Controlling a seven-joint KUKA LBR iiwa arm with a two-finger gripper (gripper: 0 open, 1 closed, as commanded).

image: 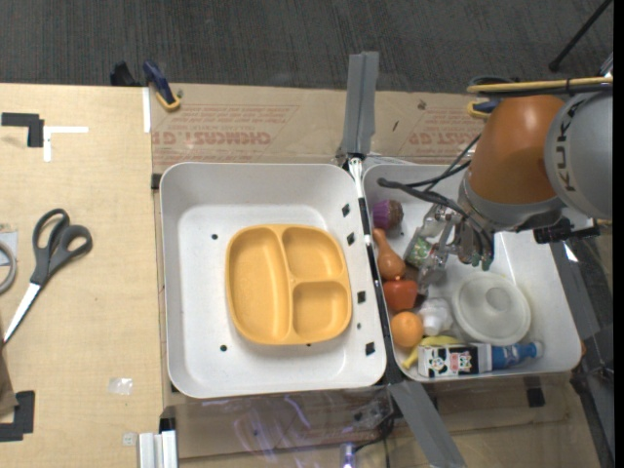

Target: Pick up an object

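My gripper [441, 252] hangs low over the right bin [558, 344], under the arm's orange band [517, 149]. A small green and white object [420, 251] lies right at the gripper's left side; whether it is gripped is hidden. To the left lie a purple vegetable [388, 214], a brown pear-shaped piece [389, 259], a red tomato [400, 293] and an orange [407, 329]. A white round bowl [494, 306] sits just below the gripper. Along the bin's front wall lies a black and white bottle [470, 360] with a blue cap.
The left bin [185, 291] holds a yellow divided plate [290, 284]. Scissors [44, 256] lie on the bench at far left. A grey bar [361, 105] rises behind the wall between the bins. Cables run from the arm across the right bin's back.
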